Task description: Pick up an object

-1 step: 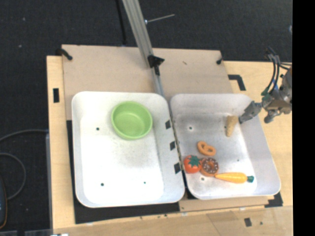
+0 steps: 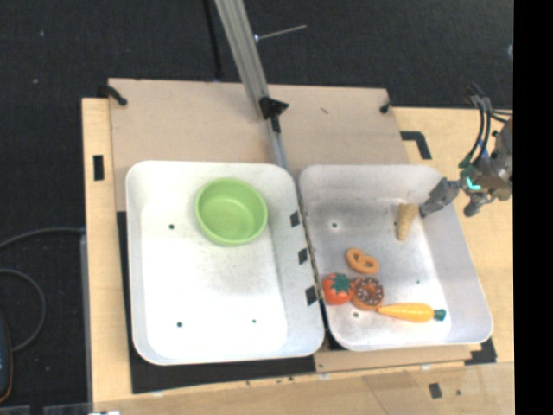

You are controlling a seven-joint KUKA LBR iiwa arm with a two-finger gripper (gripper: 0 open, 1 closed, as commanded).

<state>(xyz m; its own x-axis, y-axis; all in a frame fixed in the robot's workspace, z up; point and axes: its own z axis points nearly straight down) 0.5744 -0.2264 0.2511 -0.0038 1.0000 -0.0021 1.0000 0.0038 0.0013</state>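
- Camera view from above shows several small things in the right bin (image 2: pixel 449 258), any of which could be picked: a tan, stubby piece (image 2: pixel 404 220) lies near the bin's far edge, towards its right side.
- A pretzel-shaped orange piece (image 2: pixel 362 261) lies near the middle of that bin, apart from the tan piece.
- A toy tomato (image 2: pixel 337 289) with a green top sits by the bin's left wall, towards the near edge, and a brown doughnut (image 2: pixel 367 293) lies just beside it on its right.
- A toy carrot (image 2: pixel 409 312) lies on its side close to the near edge of the right bin, its green end pointing right.
- The end effector (image 2: pixel 449 195) hangs over the far right corner of the right bin, near the tan piece but apart from it; one dark finger (image 2: pixel 435 199) points down and left. Nothing shows between the fingers, and how far they are parted I cannot tell.
- The left bin (image 2: pixel 155 266) holds a green bowl (image 2: pixel 231 212), upright, towards its far edge.
- Both bins rest side by side on the table (image 2: pixel 99 232), with a slanted metal bar (image 2: pixel 242 46) rising from behind its far edge.
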